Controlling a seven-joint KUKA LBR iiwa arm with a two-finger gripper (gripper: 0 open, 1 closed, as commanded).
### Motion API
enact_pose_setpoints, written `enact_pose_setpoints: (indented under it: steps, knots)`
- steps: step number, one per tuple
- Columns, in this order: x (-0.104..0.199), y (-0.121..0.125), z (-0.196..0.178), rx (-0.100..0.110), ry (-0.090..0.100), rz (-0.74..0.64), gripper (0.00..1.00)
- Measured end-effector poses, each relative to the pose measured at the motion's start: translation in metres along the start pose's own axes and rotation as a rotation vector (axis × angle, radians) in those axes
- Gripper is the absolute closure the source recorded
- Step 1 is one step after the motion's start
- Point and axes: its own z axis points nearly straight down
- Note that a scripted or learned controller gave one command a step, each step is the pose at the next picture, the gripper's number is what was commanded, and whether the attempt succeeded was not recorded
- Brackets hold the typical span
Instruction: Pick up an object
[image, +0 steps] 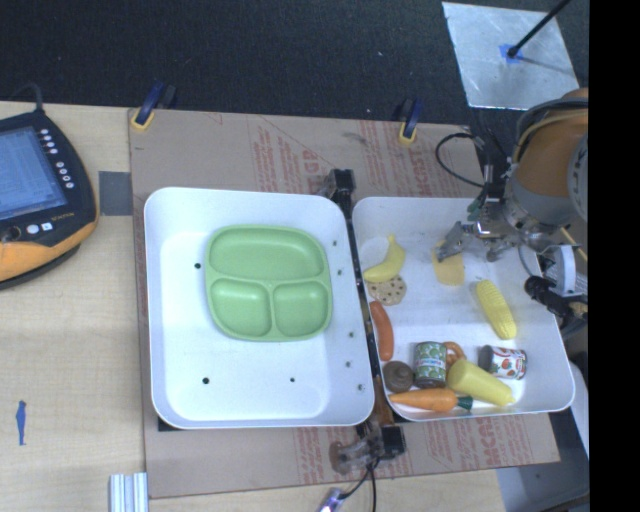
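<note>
Left bin (170, 300): holds a green divided plate (268, 282), nothing else of note. Right bin (415, 215), taken as landmark: all the small items lie in it.

Arm (550, 160) reaches in over the right bin's far right corner. Gripper (462, 243) sits low at the bin's far side, its tips just above a yellow cheese wedge (451, 270). Fingers look spread a little with nothing between them; the wedge lies on the bin floor, touching or nearly touching the tips.

Other items in the right bin: corn cob (495, 308) near its right wall, banana (386, 262) and cookie (388, 291) by its left wall, carrot (424, 401), yellow pepper (480, 382) and two small cans (431, 364) along its near edge.

Step, as judged: descent onto the wedge, grasp not yet made. Next move calls for straddling the wedge squarely, then closing; an off-centre pinch could squirt it aside.

Can labels too small to read. Red print on the cardboard under the bins, illegible.
</note>
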Motion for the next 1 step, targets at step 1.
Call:
enact_pose_setpoints:
  steps: [1]
  knots:
    - [0.0456, -0.0146, 0.0005, 0.0, -0.001, -0.004, 0.0]
